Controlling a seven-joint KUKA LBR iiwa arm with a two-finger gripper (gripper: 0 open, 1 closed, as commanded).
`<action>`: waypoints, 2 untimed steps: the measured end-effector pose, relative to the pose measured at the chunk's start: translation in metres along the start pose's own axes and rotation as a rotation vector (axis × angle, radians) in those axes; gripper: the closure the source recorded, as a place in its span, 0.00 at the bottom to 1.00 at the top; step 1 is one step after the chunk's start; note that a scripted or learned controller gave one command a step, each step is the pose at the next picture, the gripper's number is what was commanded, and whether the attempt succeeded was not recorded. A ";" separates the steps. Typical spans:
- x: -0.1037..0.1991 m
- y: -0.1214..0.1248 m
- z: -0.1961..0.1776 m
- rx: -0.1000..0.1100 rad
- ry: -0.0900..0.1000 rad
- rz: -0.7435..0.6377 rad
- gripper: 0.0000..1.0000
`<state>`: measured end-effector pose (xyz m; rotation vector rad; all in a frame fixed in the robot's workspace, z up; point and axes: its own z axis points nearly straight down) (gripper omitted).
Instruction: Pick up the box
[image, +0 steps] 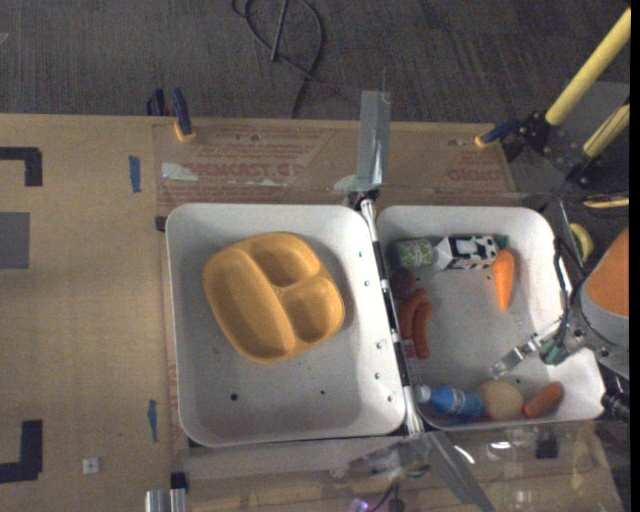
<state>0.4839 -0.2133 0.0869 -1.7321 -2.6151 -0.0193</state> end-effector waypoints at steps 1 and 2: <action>-0.003 0.001 -0.012 -0.005 -0.011 0.004 1.00; -0.017 0.040 -0.001 0.002 -0.019 -0.173 1.00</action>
